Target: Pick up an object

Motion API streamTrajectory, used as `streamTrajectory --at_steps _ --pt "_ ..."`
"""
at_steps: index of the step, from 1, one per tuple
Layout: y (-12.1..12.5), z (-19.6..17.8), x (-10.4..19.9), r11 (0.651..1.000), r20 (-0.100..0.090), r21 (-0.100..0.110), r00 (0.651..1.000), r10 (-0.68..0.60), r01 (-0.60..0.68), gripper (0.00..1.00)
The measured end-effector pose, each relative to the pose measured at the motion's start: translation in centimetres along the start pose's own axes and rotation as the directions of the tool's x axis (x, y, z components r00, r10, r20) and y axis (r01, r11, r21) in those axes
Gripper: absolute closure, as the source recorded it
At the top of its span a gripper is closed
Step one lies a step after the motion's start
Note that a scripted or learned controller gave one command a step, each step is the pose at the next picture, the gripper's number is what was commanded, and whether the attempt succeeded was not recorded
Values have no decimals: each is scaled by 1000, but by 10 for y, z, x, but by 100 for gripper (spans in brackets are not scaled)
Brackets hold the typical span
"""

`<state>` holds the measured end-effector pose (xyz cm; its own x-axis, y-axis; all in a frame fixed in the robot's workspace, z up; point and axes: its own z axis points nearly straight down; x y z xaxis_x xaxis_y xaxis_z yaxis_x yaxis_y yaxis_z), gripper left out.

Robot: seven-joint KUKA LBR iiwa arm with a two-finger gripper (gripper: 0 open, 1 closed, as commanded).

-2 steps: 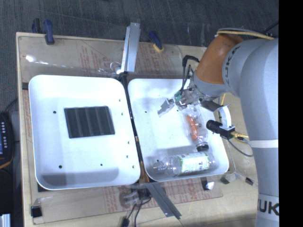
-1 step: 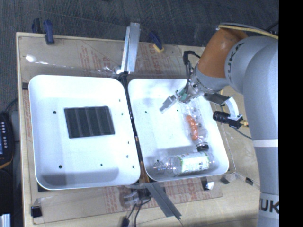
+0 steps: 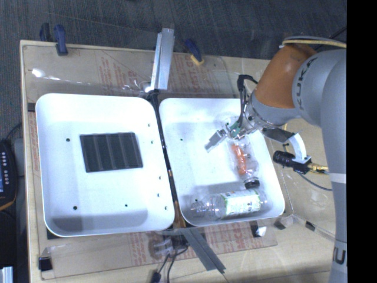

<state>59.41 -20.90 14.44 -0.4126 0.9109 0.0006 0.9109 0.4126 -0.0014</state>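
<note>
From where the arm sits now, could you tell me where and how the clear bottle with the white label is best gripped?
Probably across its labelled middle. The clear bottle lies on its side along the near wall of the right bin, cap toward the arm, so coming straight down with the fingers spanning its width suits its round body. The gripper hangs farther back.

two white bins [image 3: 97, 217]; the left one carries a dark grey ribbed panel [image 3: 111, 152]. at the right bin's 6 o'clock lies a clear bottle [image 3: 231, 205] with a white label; an orange-filled clear packet [image 3: 241, 159] at 3 o'clock.
</note>
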Motion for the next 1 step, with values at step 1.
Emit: streamTrajectory --at_steps 1 --pt "-13 -14 7 1000 -2 1 1000 -10 10 0"
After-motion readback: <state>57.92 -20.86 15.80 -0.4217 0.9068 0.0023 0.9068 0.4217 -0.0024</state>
